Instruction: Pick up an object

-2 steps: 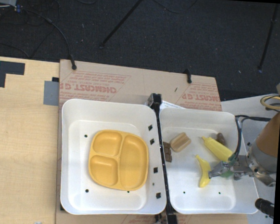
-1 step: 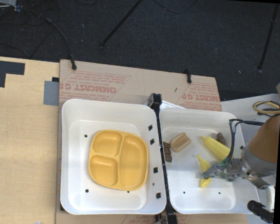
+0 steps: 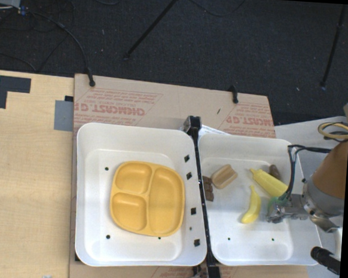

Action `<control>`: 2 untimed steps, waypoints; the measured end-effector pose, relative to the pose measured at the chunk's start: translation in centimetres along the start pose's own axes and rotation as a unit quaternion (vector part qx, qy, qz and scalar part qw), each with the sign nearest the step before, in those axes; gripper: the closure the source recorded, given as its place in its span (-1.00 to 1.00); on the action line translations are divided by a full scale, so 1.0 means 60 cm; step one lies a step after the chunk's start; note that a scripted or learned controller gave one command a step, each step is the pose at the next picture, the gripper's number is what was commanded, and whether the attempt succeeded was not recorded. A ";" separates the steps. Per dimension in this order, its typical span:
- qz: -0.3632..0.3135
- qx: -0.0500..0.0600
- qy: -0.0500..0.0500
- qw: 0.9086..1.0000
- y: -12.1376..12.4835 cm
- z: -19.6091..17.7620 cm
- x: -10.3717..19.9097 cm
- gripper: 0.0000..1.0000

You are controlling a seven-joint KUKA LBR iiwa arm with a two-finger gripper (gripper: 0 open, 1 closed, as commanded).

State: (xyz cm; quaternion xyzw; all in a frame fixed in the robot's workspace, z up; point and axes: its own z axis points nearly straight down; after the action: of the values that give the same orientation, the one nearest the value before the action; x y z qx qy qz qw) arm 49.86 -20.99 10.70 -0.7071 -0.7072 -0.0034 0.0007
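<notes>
Camera view: banana [image 3: 252, 207] lies just left of pincer [image 3: 276, 213].

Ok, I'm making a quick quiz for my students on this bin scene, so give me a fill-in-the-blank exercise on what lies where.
1. The yellow divided plate lies in the ____ bin.
2. The banana lies in the right bin, and its colour is ____.
3. The plate is split into ____ compartments.
4. The gripper is over the ____ bin, beside the banana.

Missing words: left; yellow; three; right
</notes>
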 end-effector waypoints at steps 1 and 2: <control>-0.001 0.002 -0.003 1.000 0.003 -0.080 0.016 1.00; -0.001 0.001 -0.003 1.000 0.004 -0.166 0.016 1.00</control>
State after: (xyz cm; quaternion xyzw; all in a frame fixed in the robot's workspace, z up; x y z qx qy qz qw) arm 50.07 -20.08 20.66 -0.7065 -0.7077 -0.0004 -0.0007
